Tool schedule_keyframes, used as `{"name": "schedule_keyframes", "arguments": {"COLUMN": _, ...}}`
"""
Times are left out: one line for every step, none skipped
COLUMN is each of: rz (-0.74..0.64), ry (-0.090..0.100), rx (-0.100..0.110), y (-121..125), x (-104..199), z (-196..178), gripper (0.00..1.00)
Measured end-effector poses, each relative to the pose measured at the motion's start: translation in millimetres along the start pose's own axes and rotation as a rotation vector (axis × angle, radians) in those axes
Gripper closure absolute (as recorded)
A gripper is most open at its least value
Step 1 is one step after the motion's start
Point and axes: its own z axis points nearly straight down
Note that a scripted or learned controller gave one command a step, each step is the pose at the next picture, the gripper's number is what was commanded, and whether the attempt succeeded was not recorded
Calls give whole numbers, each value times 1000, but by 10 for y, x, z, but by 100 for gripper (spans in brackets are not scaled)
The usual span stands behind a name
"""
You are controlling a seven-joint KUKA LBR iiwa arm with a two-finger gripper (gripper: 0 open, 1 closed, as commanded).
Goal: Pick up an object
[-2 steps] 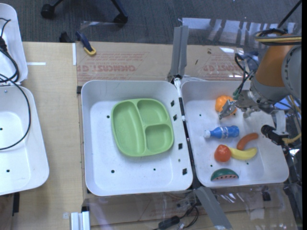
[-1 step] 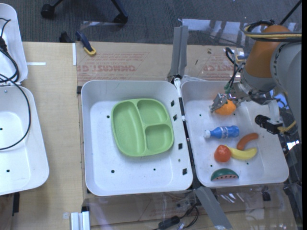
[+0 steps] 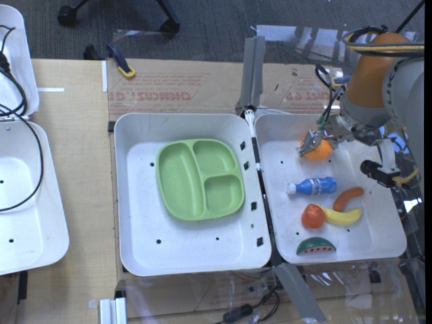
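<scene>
The gripper (image 3: pixel 312 142) is down in the right bin (image 3: pixel 388 248), near its far side, and its fingers (image 3: pixel 308 144) sit against an orange (image 3: pixel 320 149), touching its near-left side. How wide the fingers stand, and whether they grip the orange, I cannot tell, since the metal parts overlap the fruit. Closer to the camera in the same bin lie a blue bottle (image 3: pixel 312 186), a sausage (image 3: pixel 348 197), a banana (image 3: pixel 341 215), a tomato (image 3: pixel 312 215) just beside the banana's left end, and a watermelon slice (image 3: pixel 316 246). The left bin (image 3: pixel 135 248) holds a green divided plate (image 3: pixel 200 178). Both bins rest on the worktop (image 3: pixel 67 93).
</scene>
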Motion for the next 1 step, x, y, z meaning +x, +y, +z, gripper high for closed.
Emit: {"name": "schedule_keyframes", "arguments": {"rz": -153, "ry": 2, "rx": -2, "y": 225, "x": 908, "z": -938, "gripper": 100}}
